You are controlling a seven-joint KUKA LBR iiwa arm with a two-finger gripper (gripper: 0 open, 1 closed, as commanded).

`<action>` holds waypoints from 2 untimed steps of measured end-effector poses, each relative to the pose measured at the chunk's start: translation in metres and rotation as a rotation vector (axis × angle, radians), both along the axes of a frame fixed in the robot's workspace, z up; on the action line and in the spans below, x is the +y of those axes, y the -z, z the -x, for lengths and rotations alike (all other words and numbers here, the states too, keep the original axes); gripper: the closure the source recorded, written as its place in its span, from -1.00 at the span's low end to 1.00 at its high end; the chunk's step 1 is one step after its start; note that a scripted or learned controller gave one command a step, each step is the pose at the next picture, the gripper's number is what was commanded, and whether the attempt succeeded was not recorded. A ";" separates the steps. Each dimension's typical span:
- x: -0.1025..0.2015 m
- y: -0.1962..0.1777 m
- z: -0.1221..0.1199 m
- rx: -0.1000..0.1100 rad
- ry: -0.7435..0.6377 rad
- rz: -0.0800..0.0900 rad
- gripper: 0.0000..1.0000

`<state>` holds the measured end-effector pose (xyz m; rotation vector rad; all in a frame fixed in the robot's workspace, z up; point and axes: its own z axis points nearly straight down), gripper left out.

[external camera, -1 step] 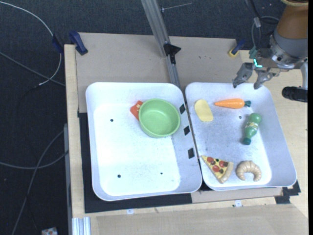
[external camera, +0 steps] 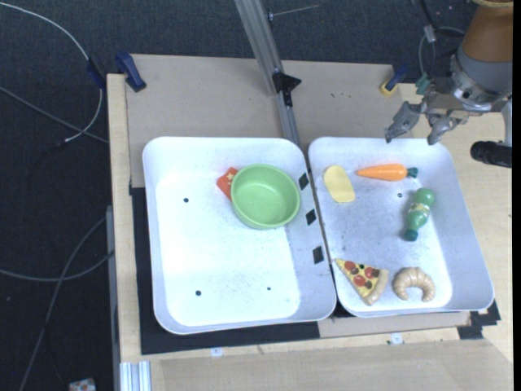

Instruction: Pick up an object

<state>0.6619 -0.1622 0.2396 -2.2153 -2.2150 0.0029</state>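
The two-finger gripper [external camera: 417,132] hangs spread open and empty over the right white bin's [external camera: 464,218] far rim. The orange plastic carrot [external camera: 381,172] lies just nearer, its long axis running left-right.

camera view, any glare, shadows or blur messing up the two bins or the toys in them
Camera view: lighting is even and soft, no harsh glare on the left bin or right bin; the green bowl casts only a faint shadow; the carrot and croissant look sharp, with slight softness at the gripper.
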 end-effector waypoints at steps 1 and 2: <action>0.002 0.042 0.003 0.005 0.000 0.001 -1.00; 0.002 0.084 0.005 0.006 0.001 0.000 -1.00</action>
